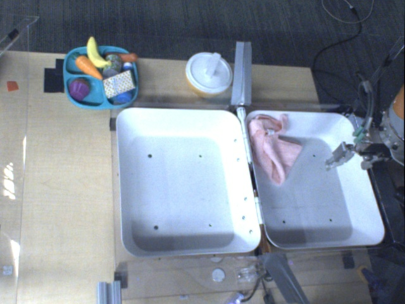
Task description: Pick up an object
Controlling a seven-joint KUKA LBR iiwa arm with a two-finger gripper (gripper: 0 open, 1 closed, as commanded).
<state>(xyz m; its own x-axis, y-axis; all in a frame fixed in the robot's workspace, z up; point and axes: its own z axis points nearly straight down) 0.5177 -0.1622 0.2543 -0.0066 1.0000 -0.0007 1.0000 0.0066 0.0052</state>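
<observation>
The wooden bench [63,189] bears two white bins [183,182], a blue toy tray [95,97] and a lidded cup [209,73].

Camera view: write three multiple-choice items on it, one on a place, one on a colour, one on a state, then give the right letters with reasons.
1. Where does the cloth lie?
A. in the left bin
B. in the right bin, by its left wall
C. on the bench beside the tray

2. What colour is the cloth?
A. pink
B. green
C. black

3. How does the gripper stand to the cloth?
A. clamped on it
B. apart from it, near the right bin's right side
C. pressing it flat

Answers:
1 B, the cloth sits crumpled against the divider inside the right bin.
2 A, it is plainly pink against the white bin.
3 B, bare bin floor shows between the gripper and the cloth.
</observation>
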